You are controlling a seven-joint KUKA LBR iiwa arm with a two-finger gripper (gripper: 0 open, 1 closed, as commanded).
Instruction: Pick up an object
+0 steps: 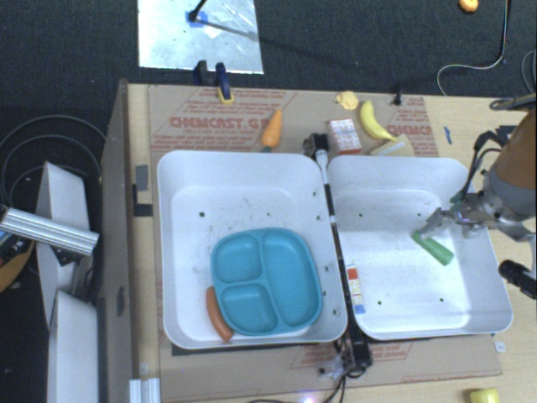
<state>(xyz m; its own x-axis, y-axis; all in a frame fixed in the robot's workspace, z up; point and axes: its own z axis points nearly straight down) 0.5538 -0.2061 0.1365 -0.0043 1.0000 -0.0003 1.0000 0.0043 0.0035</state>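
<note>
A small green block [433, 248] lies in the right bin [394, 309], near its right side. My gripper [453, 224] hangs just above and to the right of the block, fingers spread open and pointing down into the bin. Nothing sits between the fingers; the left fingertip [434, 223] is close to the block's upper end. In the left bin [193, 200] rests a blue divided plate [267, 280], with an orange sausage-shaped piece [218, 313] beside its lower left edge.
Behind the bins on the cardboard lie a banana [372, 120], a carrot [271, 129], a small printed box [344, 135] and a blue-and-yellow clamp [222, 81]. A small label [354, 288] sits at the right bin's left wall.
</note>
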